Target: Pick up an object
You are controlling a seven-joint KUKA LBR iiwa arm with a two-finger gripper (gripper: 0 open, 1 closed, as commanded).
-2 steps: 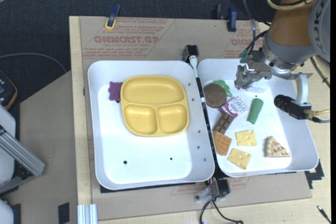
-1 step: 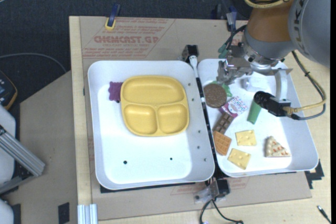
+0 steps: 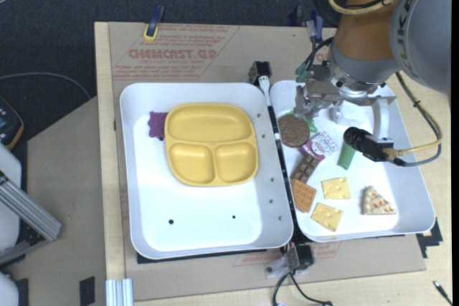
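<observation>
My gripper point(image 3: 307, 113) hangs under the orange-banded wrist over the far left part of the right bin point(image 3: 419, 204). Its tips point down just above a round brown cookie point(image 3: 293, 130). Beside the cookie lie a pink wrapped candy point(image 3: 320, 145), a green block point(image 3: 347, 155) and a brown chocolate bar point(image 3: 305, 167). Nearer the front lie a waffle square point(image 3: 303, 194), two yellow cheese pieces point(image 3: 335, 188) point(image 3: 326, 216) and a pizza slice point(image 3: 376, 202).
The left bin point(image 3: 136, 175) holds a yellow divided tray point(image 3: 211, 142) with a purple item point(image 3: 157, 124) at its left edge. The arm's body covers the right bin's far right part. A black cable connector point(image 3: 367, 143) juts out over the right bin.
</observation>
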